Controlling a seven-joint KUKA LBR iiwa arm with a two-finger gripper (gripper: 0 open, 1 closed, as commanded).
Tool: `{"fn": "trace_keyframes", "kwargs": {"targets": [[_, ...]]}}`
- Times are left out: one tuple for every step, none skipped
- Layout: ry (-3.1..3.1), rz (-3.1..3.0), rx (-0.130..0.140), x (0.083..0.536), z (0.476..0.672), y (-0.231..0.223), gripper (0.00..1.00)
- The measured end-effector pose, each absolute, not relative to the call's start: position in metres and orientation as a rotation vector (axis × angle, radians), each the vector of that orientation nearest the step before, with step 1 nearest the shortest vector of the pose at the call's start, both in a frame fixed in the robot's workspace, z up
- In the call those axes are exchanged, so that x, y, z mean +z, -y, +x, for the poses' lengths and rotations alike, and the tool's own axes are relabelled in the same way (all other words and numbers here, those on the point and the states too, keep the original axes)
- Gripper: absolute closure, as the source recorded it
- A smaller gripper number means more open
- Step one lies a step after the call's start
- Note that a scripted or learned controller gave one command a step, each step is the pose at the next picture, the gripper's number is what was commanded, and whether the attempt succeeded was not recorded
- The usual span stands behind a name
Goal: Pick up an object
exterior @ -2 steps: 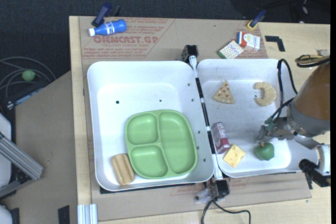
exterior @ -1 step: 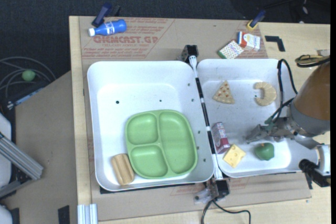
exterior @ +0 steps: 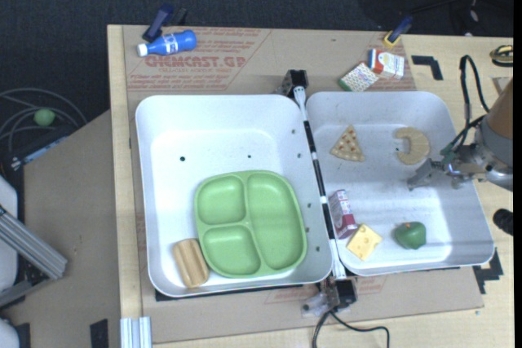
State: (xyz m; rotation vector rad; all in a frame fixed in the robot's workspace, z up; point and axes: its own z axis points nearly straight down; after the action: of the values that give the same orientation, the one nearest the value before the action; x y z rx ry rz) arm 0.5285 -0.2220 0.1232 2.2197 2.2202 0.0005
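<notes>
The right bin (exterior: 469,244) holds several toys. A waffle-patterned pizza slice (exterior: 347,144) and a tan, bitten ring-shaped piece (exterior: 413,143) lie near its far side. A red and white can (exterior: 341,212), a yellow cheese block (exterior: 364,241) and a green pepper (exterior: 410,235) lie near its front. My gripper (exterior: 427,173) reaches in from the right, low over the bin's right half, just below and right of the tan piece. Nothing is seen held in it.
The left bin (exterior: 163,126) contains a green divided plate (exterior: 249,222) and a tan bread piece (exterior: 190,262). Behind the bins lie a blue and white bottle (exterior: 167,43) and small cartons (exterior: 371,71). Black cables (exterior: 466,81) hang near the arm.
</notes>
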Motion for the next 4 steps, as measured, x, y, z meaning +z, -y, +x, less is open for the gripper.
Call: {"fn": "trace_keyframes", "kwargs": {"targets": [[-2.224,2.218,0.003,0.084,0.594,0.143,0.0],[-2.22,2.223,-0.003,0.084,0.511,0.19,0.0],[-2.222,2.218,0.003,0.124,0.59,0.171,0.0],[-2.219,2.218,0.001,0.145,0.641,0.225,0.0]]}}
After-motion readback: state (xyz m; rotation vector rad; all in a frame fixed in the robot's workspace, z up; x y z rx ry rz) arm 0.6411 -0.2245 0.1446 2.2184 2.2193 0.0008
